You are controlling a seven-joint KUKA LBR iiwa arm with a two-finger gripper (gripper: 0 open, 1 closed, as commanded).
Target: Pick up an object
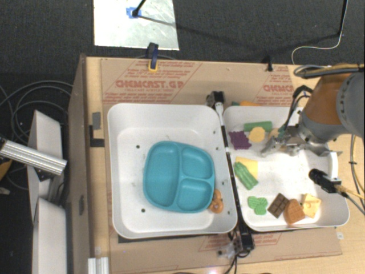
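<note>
Progress: judging by the scene, the pick is not yet done; nothing is lifted, and every item lies on a bin floor.
Arm: the grey arm with its orange band [326, 99] reaches in from the right, over the far part of the right bin [336, 210].
Gripper: the gripper [272, 147] sits low in the right bin, just right of the purple piece; whether it is wide or narrow cannot be told here.
Likely target: a yellow round piece [257, 134] and a green block [258, 125] lie just left of the gripper, touching each other.
Other candidates: a purple grape-like piece [239, 140] at the bin's left wall; a green pickle-shaped piece [246, 178] against a yellow wedge [247, 166]; nearer, a green leafy piece [258, 205], a brown block [278, 205], an orange-brown piece [295, 212] and a pale yellow chunk [311, 204].
Left bin: a teal divided plate [179, 176], with a small orange piece [217, 202] at its near right edge.
Left to do: close on one item and raise it.
</note>
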